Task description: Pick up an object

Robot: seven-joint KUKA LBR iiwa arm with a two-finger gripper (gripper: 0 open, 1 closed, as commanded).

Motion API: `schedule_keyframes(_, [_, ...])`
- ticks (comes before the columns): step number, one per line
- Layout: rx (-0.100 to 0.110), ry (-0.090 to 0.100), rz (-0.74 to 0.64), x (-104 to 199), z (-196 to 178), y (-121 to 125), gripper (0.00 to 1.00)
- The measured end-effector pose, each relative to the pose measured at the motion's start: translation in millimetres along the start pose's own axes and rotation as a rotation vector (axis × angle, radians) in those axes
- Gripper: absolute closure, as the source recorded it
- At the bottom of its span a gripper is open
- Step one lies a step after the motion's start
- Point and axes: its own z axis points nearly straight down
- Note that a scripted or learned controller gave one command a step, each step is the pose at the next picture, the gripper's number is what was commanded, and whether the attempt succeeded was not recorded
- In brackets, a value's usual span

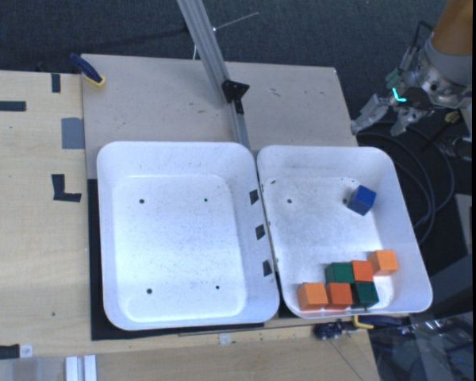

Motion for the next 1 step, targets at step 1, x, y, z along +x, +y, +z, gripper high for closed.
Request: schedule_keyframes(1, [-0.004, -0.003, -0.001, -0.1, -3.4, 0.6, 0.00])
